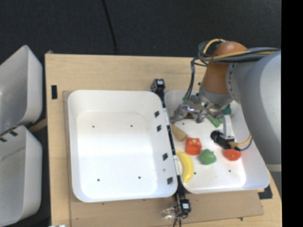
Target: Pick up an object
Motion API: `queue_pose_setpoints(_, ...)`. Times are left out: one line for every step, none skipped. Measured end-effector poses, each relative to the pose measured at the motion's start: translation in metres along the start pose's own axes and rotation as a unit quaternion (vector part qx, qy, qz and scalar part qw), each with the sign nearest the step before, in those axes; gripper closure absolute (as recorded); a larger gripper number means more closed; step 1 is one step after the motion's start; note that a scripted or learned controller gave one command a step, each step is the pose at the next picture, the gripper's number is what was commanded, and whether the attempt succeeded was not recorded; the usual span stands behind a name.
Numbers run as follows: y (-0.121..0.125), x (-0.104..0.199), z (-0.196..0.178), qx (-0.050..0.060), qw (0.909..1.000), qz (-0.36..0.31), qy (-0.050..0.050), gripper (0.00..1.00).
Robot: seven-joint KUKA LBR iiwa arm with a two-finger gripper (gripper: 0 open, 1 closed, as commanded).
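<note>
Camera view, single entry.

1. Arm (pixel 258 93): grey and bulky, entering from the right and standing highest over the bench. An orange band (pixel 218 77) sits above the wrist, with dark cables looped over it.
2. Gripper (pixel 193 112): metallic, lowered into the far part of the right bin. It is just above the tan wedge and beside the green strip. Open or closed: cannot tell. Nothing is seen held.
3. Right bin (pixel 236 181): shallow and white, and holds all the loose objects.
   - Banana (pixel 185 166): yellow, in the near-left part, lying along the wall shared with the left bin.
   - Orange-red piece (pixel 192 146): just beyond the banana, near the bin's middle.
   - Green rounded piece (pixel 207 157): just right of the orange-red piece, close to it.
   - Red piece (pixel 232 154): further right, apart from the green rounded piece.
   - Tan wedge (pixel 179 132): against the left wall, between the gripper and the orange-red piece.
   - Green strip (pixel 214 121): tilted, at the gripper's right side; contact cannot be told.
4. Left bin (pixel 113 141): shallow and white, with rounded corners, touching the right bin along one edge. Small black clips (pixel 165 156) run down that shared edge.
5. Bench (pixel 118 70): pale wood, bearing both bins.
6. Two white rounded housings (pixel 16 93): off the bench's left edge.
</note>
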State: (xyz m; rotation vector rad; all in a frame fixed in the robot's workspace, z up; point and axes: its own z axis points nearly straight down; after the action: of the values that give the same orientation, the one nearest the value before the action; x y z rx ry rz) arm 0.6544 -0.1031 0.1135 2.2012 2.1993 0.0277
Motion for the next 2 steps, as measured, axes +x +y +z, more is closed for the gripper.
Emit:
queue_pose_setpoints(0.0396, 0.0007, 0.0017, 0.014, 0.9999, -0.003, -0.002, 0.00)
queue_pose_setpoints(0.0318, 0.0013, 0.0017, 0.004, 1.0000, -0.003, 0.000, 0.00)
